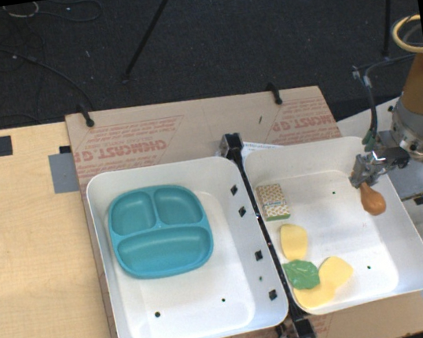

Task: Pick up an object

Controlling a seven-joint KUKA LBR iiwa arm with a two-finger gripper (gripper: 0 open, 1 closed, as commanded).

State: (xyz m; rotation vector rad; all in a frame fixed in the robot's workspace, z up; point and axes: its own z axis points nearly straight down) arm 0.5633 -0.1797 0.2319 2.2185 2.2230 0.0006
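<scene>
My gripper (pixel 365 176) hangs over the right side of the right bin (pixel 403 249), reaching in from the right. A small brown pear-shaped object (pixel 373 201) hangs just under it, its narrow top pinched between the fingers, and the gripper is shut on it. In the left part of the same bin lie a speckled tan and green block (pixel 273 200), a yellow piece (pixel 293 240), a green leafy piece (pixel 301 273) and two more yellow pieces (pixel 335 270) at the front.
The left bin (pixel 131 312) holds a teal divided plate (pixel 159 230). A black-clipped divider (pixel 254 229) separates the bins. Cardboard (pixel 190 132) lies under both, with a wooden bench (pixel 28 265) to the left. Cables and arm parts (pixel 420 131) crowd the right edge.
</scene>
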